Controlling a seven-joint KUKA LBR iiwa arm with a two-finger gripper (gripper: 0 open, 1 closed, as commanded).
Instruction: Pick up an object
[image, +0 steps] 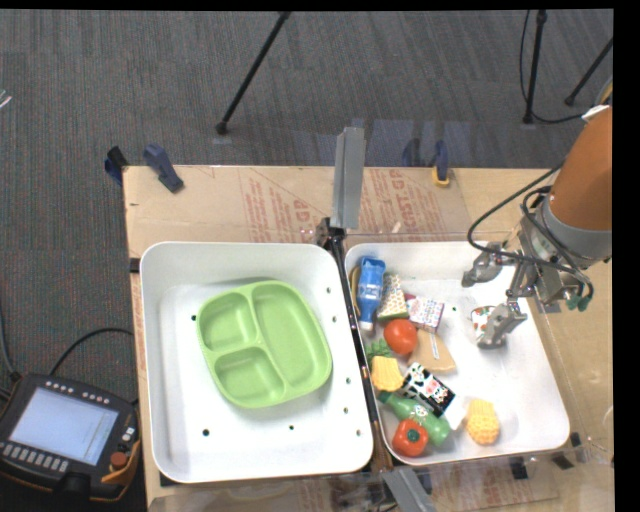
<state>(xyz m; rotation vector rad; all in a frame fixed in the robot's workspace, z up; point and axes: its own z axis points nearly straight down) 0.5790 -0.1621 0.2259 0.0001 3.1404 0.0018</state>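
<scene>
Small white piece (481, 318): right bin (545, 395), apart from the toy-food heap; looks light, stiff; pinch its sides.
Gripper (495, 300): fingers spread, straddling it, nothing gripped yet.
Toy heap (415, 385): bin's left side.

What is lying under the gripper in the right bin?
Beneath the gripper lies a small white object with red marks on the right bin floor. The finger partly covers it, so I cannot identify it.
</scene>
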